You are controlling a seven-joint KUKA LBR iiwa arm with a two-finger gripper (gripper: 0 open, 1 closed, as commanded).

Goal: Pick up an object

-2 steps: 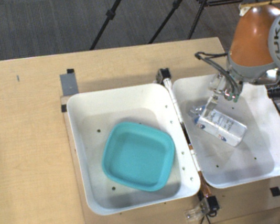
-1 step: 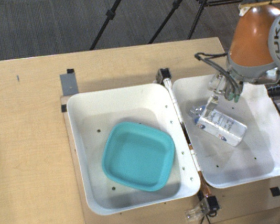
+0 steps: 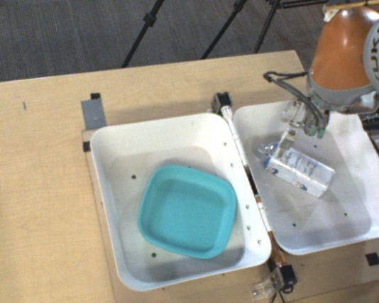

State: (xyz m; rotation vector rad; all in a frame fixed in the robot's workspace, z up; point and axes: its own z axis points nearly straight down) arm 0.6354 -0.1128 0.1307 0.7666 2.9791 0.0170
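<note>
Camera view puts my pincer (image 3: pixel 304 121) above the clear plastic bottle (image 3: pixel 297 168); I cannot tell its state. Next: descend and grasp.

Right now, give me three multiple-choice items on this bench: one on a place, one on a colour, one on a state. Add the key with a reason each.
1. Where does the clear plastic bottle lie?
A. In the right bin
B. In the left bin
C. On the bare bench

2. What colour is the square dish in the left bin?
A. Red
B. Teal
C. Black

3. How does the bottle rest?
A. Standing upright
B. Lying on its side
C. Stacked on the dish

Key: 1 A, the bottle sits within the right bin's walls, just below the gripper. 2 B, the dish is plainly teal against the white bin. 3 B, its long body stretches across the bin floor, cap end towards the divider.
</note>
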